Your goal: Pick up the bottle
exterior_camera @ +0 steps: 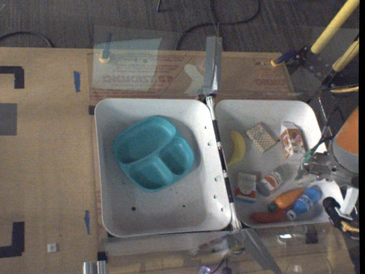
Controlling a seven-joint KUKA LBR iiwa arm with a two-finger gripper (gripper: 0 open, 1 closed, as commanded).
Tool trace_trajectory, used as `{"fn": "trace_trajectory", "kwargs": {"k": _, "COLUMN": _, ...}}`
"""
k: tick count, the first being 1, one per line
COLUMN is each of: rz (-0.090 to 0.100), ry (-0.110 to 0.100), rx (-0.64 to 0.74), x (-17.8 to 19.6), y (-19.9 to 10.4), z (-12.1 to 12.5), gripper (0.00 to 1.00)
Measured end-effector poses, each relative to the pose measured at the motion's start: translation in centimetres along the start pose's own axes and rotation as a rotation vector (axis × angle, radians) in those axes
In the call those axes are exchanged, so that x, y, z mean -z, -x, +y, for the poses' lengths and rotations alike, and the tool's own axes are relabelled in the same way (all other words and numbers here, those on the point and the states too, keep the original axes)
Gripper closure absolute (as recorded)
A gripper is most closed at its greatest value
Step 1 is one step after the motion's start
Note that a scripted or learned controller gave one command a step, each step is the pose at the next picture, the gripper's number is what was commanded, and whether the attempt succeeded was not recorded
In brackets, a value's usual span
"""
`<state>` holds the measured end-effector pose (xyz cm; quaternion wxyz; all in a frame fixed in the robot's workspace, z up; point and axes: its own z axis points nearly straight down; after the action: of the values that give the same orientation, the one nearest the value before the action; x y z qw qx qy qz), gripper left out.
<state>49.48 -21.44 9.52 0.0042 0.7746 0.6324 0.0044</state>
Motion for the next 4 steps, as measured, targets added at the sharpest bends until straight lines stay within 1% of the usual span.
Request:
{"fn": "trace_trajectory", "kwargs": {"k": 1, "rz": 0.008, "ry": -0.005, "rx": 0.006, "x": 0.0, "y": -0.5, "z": 0.0, "gripper": 0.0}}
{"fn": "trace_trajectory", "kwargs": {"k": 2, "rz": 0.016, "ry": 0.001, "rx": -0.094, "x": -0.5, "y": -0.4, "z": -0.6, "gripper": 0.0}}
{"fn": "trace_trajectory", "kwargs": {"k": 3, "rz": 0.003, "ry": 0.0, "rx": -0.101, "x": 0.0, "y": 0.4, "z": -0.7, "gripper": 1.0}}
{"fn": "trace_trajectory", "kwargs": {"k": 4, "rz": -0.002, "ry": -0.014, "rx": 0.074, "x": 1.8, "y": 0.0, "z": -1.0, "gripper": 1.0}}
